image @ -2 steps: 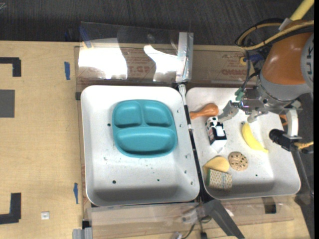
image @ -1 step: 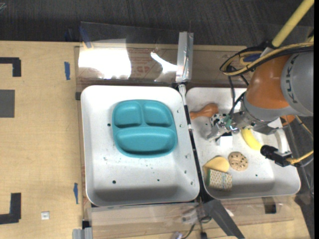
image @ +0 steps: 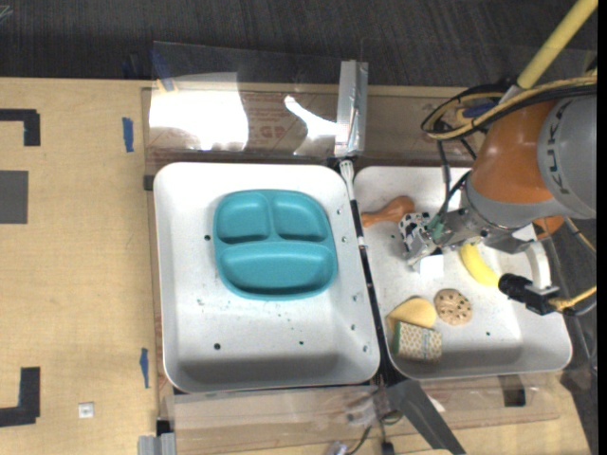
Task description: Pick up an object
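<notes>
Though the arm is already down over the right bin (image: 545, 349), nothing looks lifted yet, so I'd judge the pick barely begun. The gripper (image: 418, 232) sits low at the centre right of the frame, just beside the brown drumstick-shaped piece (image: 387, 211), and I cannot tell from up here how its jaws stand. No object shows between them. What is left, by my reckoning, is the whole grasp and the raise.

Counting what lies in that right bin: one drumstick piece at its upper left, one banana (image: 479, 263) just right of the gripper, one round cookie (image: 453, 306) below the banana, one yellow wedge (image: 413, 312) to the cookie's left, and one speckled block (image: 418, 341) touching the wedge from below. That makes five loose items, any of which could serve.

Over in the left bin (image: 190, 339), middle of the frame, rests one teal divided tray (image: 275, 245) with three compartments. Two bins, one arm.
</notes>
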### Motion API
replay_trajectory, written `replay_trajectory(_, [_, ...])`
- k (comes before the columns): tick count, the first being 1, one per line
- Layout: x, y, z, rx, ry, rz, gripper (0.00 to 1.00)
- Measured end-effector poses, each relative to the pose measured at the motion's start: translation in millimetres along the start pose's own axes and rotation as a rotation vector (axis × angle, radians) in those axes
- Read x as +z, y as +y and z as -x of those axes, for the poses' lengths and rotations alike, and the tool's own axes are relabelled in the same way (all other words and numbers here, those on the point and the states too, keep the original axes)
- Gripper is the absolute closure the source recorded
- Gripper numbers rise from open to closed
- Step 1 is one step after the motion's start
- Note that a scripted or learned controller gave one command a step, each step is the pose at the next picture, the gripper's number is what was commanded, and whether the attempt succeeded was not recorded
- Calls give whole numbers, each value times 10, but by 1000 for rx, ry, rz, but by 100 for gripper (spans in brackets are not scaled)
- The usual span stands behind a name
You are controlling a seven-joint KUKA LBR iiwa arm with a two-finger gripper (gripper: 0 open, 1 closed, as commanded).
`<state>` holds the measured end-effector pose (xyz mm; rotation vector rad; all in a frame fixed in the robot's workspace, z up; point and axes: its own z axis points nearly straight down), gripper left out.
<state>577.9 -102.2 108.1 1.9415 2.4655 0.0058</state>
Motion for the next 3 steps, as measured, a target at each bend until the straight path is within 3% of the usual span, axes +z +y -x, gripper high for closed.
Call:
replay_trajectory(1, [-936,639,-372,115,0,2,100])
replay_trajectory(2, [-760,453,-700,-41,2,-7,100])
replay_trajectory(3, [-865,463,-701,-41,2,-5,100])
